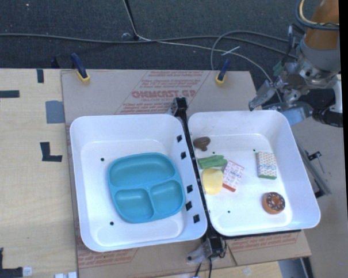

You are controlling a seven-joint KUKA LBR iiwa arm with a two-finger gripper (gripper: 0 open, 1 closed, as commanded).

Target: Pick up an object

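From my station I see the gripper (263, 97) hanging off the upper right of the bench, just outside the far rim of the right bin (295, 139). Its dark metal fingers (258, 99) jut leftward, but at this angle I cannot tell whether they are spread or pressed together, and I see nothing between them. Behind them sits a cluttered grey wrist (300, 72) with loose cables, and above that the arm's glossy orange band (324, 11).

The right bin is a shallow, smooth white plastic tray with rounded corners. Inside it, well apart from the gripper, lie the candidates for picking. A small brown, pebble-like lump (202, 143) rests near the far left corner. Below it a green, elongated piece (212, 161) lies crosswise, touching a rounded, matte yellow object (212, 181). Just beside that on the right is a flat white packet with red print (233, 176), tilted. Toward the right wall a small rectangular box (266, 165) with a speckled face and a green edge stands apart. Nearer the front sits a round brown doughnut (273, 202) with sprinkles.

The left bin (83, 168) holds a light blue plastic plate (146, 186) with three compartments and softly rounded corners. Both bins rest on a cardboard sheet (154, 90), held by two blue-and-yellow clamps (79, 68) on the pale wooden bench (20, 171).
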